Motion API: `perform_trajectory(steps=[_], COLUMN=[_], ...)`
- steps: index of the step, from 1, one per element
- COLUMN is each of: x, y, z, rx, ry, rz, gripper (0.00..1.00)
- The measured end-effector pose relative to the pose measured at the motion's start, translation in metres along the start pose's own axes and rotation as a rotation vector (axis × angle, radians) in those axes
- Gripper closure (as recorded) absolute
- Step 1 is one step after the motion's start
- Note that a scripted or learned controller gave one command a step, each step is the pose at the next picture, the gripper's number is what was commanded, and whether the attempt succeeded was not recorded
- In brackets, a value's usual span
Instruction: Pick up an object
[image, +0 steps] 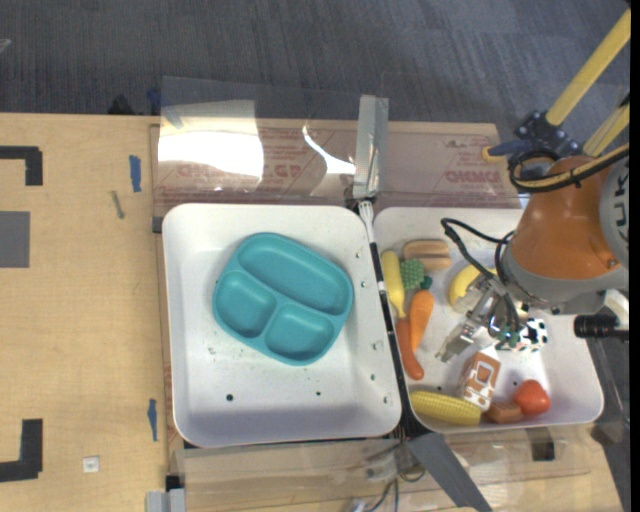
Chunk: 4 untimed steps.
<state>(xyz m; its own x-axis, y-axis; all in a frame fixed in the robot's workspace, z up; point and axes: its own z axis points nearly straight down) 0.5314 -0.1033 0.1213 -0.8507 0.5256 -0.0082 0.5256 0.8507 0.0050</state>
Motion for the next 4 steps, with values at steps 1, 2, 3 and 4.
perform_trajectory(steps=[1,2,3,4], x=[-0.063,-0.081,-0.087,-0.072], y=[0.025,0.044,0.049,0.118], z=[0.033,0.03,0.017,-0.069], rx=[0.001,0.027,0.012,-0.004], ry=[-0.001,0.026,-0.007,-0.005], rz=[-0.062,-0.097,-0.099,-0.061], gripper=[0.0,0.0,1.0,1.0])
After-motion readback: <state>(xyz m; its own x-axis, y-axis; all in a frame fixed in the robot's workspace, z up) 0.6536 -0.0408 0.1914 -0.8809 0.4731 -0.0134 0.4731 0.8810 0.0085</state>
